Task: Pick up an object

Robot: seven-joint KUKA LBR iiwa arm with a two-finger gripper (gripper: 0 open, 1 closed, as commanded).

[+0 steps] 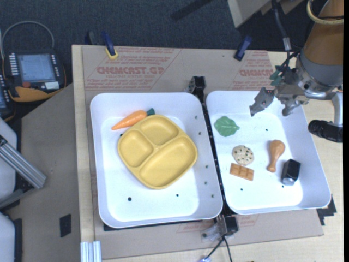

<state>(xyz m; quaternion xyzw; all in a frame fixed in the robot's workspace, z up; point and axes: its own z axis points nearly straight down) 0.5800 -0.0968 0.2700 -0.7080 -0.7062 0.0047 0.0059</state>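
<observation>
My gripper [271,111] hangs open over the back of the right bin [313,198], nothing between its fingers. Below it and to the left lies a green leaf [226,126]. Nearer the front of that bin are a speckled cookie [242,155], a brown wafer [241,172], a chicken drumstick [275,153] and a small black block [290,171]. The drumstick lies roughly a finger's length in front of the gripper.
The left bin [109,201] holds a yellow divided plate [157,150] with an orange carrot [130,119] at its back left edge. The two bins' rims meet at the centre. A pendant with a screen [34,70] sits off the bench at left.
</observation>
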